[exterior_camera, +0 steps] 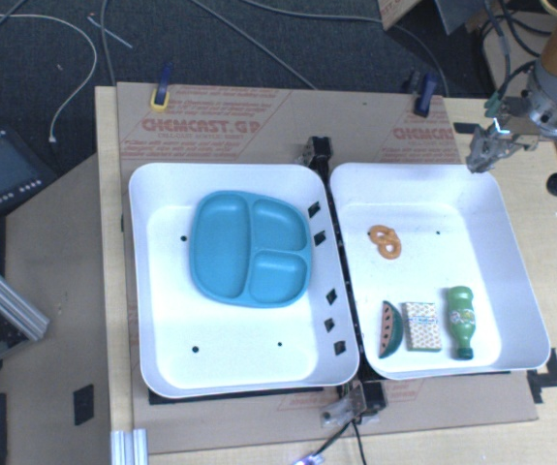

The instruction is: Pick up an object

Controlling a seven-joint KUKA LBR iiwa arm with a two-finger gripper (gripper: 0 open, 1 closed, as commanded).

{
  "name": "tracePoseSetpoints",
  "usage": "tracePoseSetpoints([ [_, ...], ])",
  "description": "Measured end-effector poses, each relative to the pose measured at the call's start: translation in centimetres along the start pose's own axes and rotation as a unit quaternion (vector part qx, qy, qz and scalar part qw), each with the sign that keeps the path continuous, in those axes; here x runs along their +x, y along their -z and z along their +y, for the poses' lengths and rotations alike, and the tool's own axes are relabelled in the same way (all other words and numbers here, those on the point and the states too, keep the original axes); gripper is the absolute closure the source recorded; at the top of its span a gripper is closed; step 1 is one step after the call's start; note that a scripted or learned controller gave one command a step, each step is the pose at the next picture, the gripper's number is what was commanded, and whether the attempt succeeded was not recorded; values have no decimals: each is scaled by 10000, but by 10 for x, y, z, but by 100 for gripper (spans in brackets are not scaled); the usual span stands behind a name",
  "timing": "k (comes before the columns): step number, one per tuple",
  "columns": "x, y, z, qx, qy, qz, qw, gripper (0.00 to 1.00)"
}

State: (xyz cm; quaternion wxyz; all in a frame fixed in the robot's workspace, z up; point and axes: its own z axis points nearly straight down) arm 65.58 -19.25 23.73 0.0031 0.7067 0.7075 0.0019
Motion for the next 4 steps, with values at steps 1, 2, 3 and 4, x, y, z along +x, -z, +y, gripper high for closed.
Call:
tracePoseSetpoints([
  [1,60,-9,-3,46,23,22,10000,100],
  [2,116,-8,-17,47,24,25,10000,100],
  [3,176,-17,-21,51,28,26,10000,100],
  [4,225,-17,-32,53,20,22,10000,100],
])
